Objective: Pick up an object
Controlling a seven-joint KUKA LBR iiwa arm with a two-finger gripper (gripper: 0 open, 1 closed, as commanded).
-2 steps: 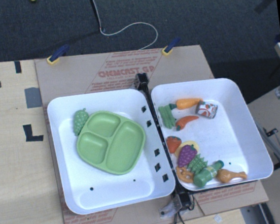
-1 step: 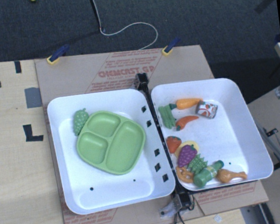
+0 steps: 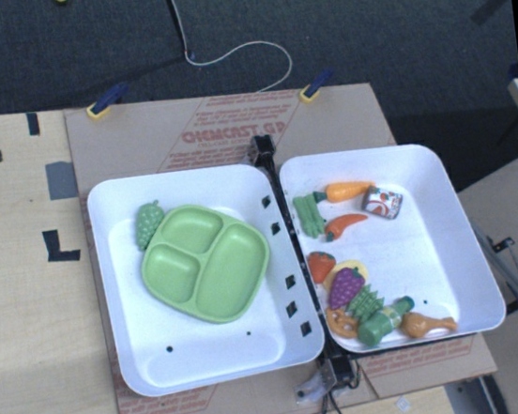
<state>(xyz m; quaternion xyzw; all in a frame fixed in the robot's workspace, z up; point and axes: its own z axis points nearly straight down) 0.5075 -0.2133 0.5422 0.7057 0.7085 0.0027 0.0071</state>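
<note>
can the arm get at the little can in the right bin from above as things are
Probably yes: the can lies on its side with bare bin floor around it. The carrot is close on its left, apart from it.

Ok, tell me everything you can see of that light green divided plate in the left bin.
The light green divided plastic plate lies flat, face up, in the left white bin. It has three compartments, all bare, and rounded corners, and sits turned at an angle. A green toy grape bunch rests against its upper left edge.
</note>
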